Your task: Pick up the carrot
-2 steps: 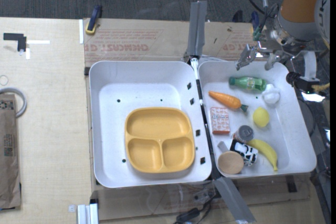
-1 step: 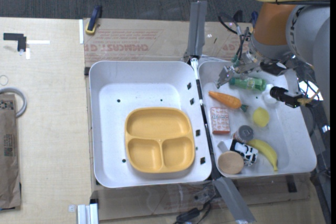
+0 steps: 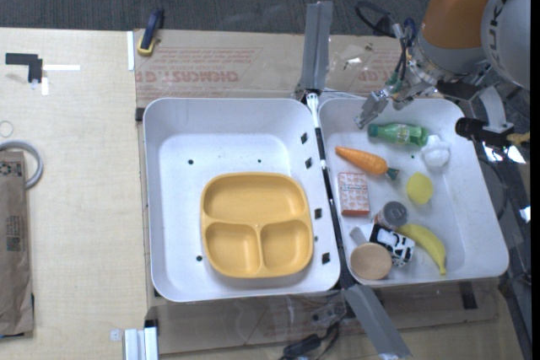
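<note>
Two bins, carrot near right bin's left wall, fingers above.

the divided plate lies in the left bin. in the right bin, the carrot lies in front of the bottle, behind the box; the banana lies nearest the front.

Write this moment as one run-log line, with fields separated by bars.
phase: approach | gripper: above right white bin far edge, nothing held | orange tapered carrot: lying in right bin, untouched | status: not picked
</note>
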